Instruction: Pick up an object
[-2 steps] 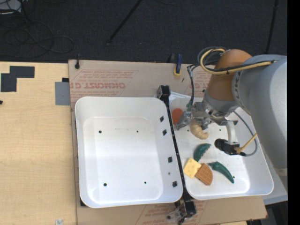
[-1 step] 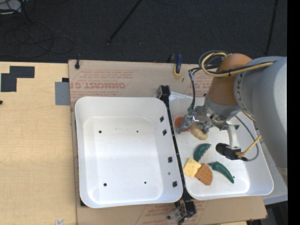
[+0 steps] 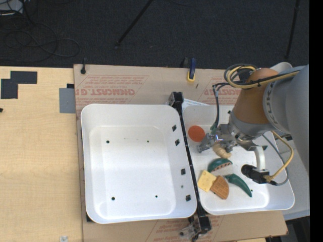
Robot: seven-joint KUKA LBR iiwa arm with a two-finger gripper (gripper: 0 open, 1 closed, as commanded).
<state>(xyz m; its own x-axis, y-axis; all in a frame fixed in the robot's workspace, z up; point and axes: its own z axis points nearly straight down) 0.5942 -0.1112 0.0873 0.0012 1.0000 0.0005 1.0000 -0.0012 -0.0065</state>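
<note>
My gripper (image 3: 216, 144) is low in the right bin (image 3: 280, 198), near its middle, with the grey arm coming in from the right. A small tan object (image 3: 221, 150) sits right at the gripper's tip; whether it is gripped cannot be told. An orange ball (image 3: 196, 132) lies just left of the gripper. In front of it lie a dark green slice with a red edge (image 3: 220, 164), a yellow block (image 3: 206, 180), a brown ridged piece (image 3: 220, 187) and a green pepper-like piece (image 3: 239, 183).
The left bin (image 3: 96, 135) stands beside the right one, with a black divider rail (image 3: 184, 155) between them. The bins rest on cardboard (image 3: 126, 87) on a wooden bench. A blue and yellow clamp (image 3: 192, 70) holds the cardboard's far edge.
</note>
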